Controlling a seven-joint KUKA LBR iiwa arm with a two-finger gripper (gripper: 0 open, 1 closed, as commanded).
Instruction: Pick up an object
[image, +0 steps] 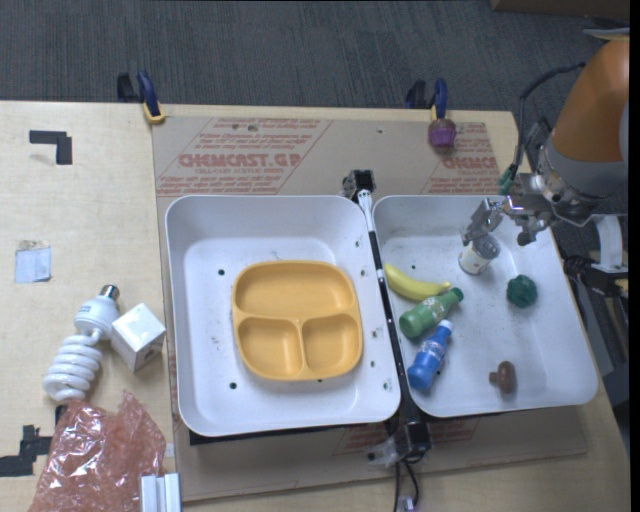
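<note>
At the right edge of the frame the grey arm with its orange band is cut off by the border, and its metal hand reaches over the upper part of the right white bin. Whether the hand is apart or together cannot be told, since its tips blur into the metal parts around them. Just below the hand, a small white cup-shaped object sits in the bin; whether the two touch is unclear. Lower in the same bin lie a yellow banana, a green bottle, a blue bottle with a white cap, a dark green round lump and a small brown piece too small to identify. The left white bin holds a yellow three-part plastic tray. On the table at lower left rest a white spiral light bulb, a white cube and crumpled pink plastic wrap, cropped by the bottom border.
</note>
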